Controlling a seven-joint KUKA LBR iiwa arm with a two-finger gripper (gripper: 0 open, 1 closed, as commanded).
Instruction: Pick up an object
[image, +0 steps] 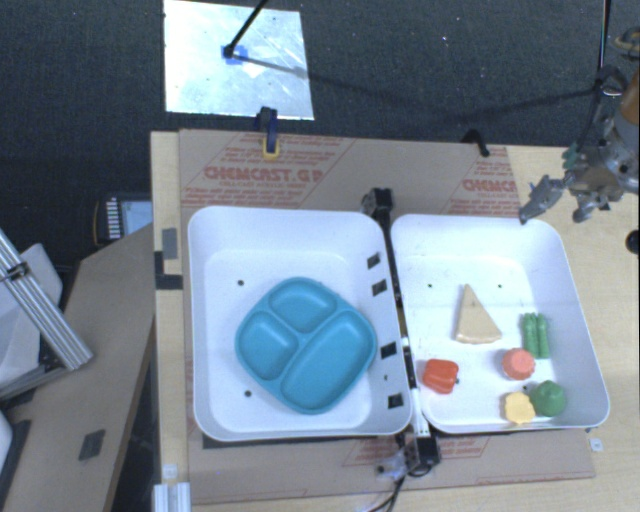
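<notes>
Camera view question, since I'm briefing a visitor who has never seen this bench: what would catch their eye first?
Most likely the big blue divided plate, lying in the left bin. Next, the bright toy food clustered in the right bin: a tan wedge, a green piece, and an orange-red piece near the front. The hand hangs above that bin's far right corner.

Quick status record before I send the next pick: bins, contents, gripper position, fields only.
left bin: blue divided plate
right bin: tan wedge, green pieces, orange-pink round item, red item, yellow item, green round item
gripper: above the right bin's far right corner, fingers spread, nothing between them
held object: none
</notes>
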